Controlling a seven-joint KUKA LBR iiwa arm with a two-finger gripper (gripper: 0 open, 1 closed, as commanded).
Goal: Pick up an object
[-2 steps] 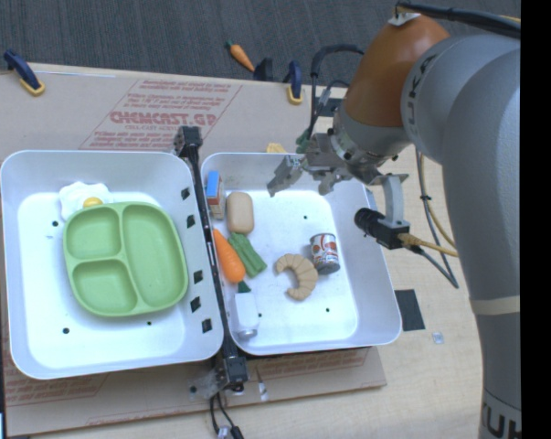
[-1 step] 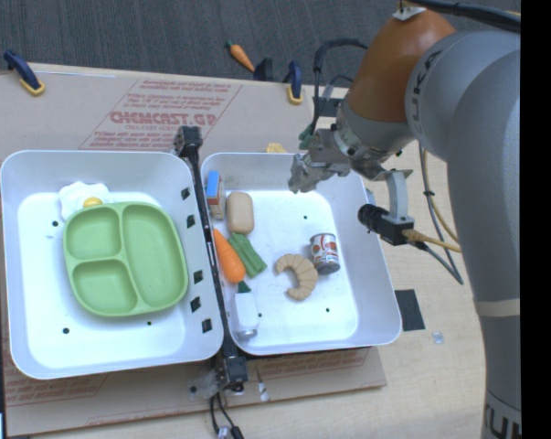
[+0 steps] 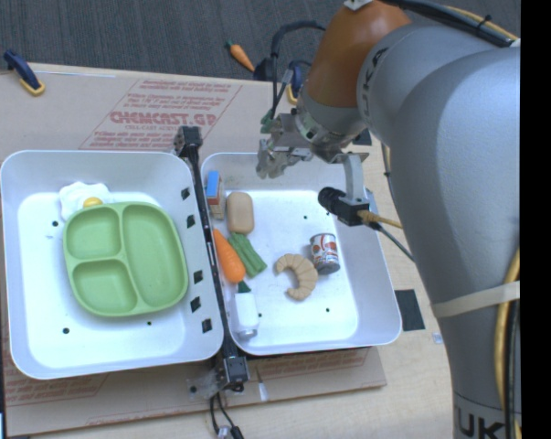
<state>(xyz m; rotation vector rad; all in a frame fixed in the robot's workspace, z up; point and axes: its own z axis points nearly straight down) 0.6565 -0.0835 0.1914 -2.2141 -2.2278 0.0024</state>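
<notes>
My gripper hangs over the far rim of the right bin, its metal fingers pointing down with nothing visible between them. Below it in that bin lie a tan bread roll, an orange carrot, a green vegetable piece, a croissant, a small red-labelled can and a white bottle. A small blue and orange item rests against the divider.
The left bin holds a green divided plate with a fried-egg toy behind it. The big grey arm covers the right side. Black clamps sit along the bins' shared edge. Cardboard lies under both bins.
</notes>
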